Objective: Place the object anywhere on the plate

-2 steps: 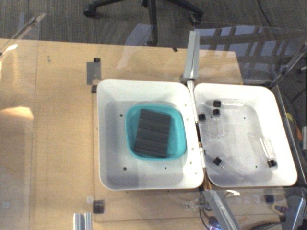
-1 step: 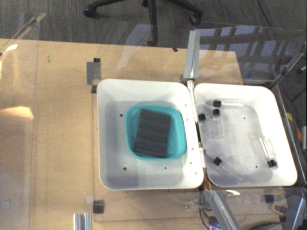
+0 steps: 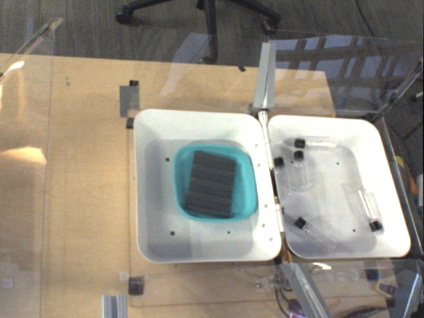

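A teal square plate (image 3: 246, 191) sits in the middle of the left white bin (image 3: 152, 197). A dark grey ribbed rectangular block (image 3: 211, 183) lies flat on the plate, tilted slightly, well inside its rim.
The right white bin (image 3: 391, 197) holds several clear plastic tubes with black caps, such as one (image 3: 369, 208) at the right and one (image 3: 299, 142) near the back. A metal post (image 3: 265, 78) rises behind the divide between the bins. An office chair base (image 3: 209, 5) stands on the floor behind the bench.
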Action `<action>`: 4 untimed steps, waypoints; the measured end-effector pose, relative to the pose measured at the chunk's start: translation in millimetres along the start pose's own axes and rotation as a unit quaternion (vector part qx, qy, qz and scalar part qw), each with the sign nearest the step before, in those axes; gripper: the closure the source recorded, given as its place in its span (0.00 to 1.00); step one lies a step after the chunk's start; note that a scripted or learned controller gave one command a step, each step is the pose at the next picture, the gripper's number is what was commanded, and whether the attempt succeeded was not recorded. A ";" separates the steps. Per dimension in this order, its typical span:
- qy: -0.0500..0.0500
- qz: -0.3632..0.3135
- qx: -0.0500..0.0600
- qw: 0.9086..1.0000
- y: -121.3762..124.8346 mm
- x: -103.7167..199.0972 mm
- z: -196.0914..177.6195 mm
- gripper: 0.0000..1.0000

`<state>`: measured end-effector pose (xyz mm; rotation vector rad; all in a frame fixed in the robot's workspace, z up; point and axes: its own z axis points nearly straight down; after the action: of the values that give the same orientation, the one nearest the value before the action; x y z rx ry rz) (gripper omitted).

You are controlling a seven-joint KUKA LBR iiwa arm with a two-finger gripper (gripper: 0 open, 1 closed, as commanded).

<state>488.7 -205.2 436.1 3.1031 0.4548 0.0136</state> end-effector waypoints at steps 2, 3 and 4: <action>0.000 0.042 0.001 0.999 0.1 -0.3 0.2 0.00; -0.001 0.042 0.001 0.999 0.1 -0.3 0.2 0.00; -0.001 0.042 0.000 0.999 0.3 -0.5 0.1 0.00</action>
<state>488.3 -205.6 436.0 3.1201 0.3240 0.0110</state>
